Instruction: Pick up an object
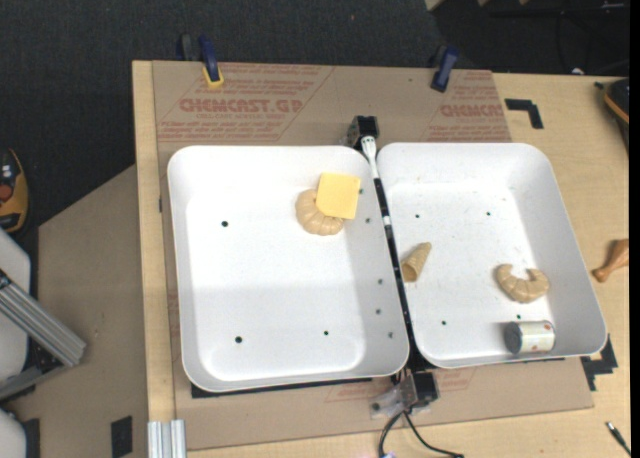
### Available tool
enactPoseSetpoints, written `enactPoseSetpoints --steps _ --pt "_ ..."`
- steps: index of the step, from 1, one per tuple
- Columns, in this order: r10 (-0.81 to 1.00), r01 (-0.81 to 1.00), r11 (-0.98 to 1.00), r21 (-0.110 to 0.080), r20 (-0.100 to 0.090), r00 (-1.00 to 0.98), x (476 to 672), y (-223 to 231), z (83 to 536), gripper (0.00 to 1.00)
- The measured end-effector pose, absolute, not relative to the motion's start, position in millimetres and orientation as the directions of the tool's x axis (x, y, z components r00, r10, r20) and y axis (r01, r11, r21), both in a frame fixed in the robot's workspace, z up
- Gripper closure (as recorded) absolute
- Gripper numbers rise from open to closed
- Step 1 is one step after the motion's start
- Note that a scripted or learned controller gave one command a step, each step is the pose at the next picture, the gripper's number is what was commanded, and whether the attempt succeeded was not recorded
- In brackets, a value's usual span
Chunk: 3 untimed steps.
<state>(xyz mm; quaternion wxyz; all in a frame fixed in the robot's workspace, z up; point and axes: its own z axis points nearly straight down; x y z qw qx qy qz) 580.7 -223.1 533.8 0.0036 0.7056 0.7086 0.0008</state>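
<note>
In the left bin (200, 276) a yellow cheese slice (338, 196) rests partly on a tan croissant (318, 218), near the bin's back right. The right bin (560, 196) holds a small tan cone (415, 260) near its left wall, a second croissant (522, 283) toward the front right, and a small grey and white cylinder (529, 337) lying on its side at the front edge.
Both bins sit on a brown cardboard sheet (300, 101) clamped at the back by two blue clamps (209, 58). A black clip (364, 130) joins the bins at the back. Cables (405, 416) trail at the front. A metal rail (40, 321) lies at the left.
</note>
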Motion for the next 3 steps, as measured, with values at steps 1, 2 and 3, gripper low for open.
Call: enactPoseSetpoints --steps 1,2,3 --pt "1.000 1.000 0.001 -0.002 0.002 -0.001 474.8 -184 536 1.00" --pt "1.000 1.000 -0.002 0.005 -0.005 0.002 522.6 -226 535 1.00" --pt "1.000 1.000 0.005 0.009 -0.004 -0.005 633.8 -222 535 1.00"
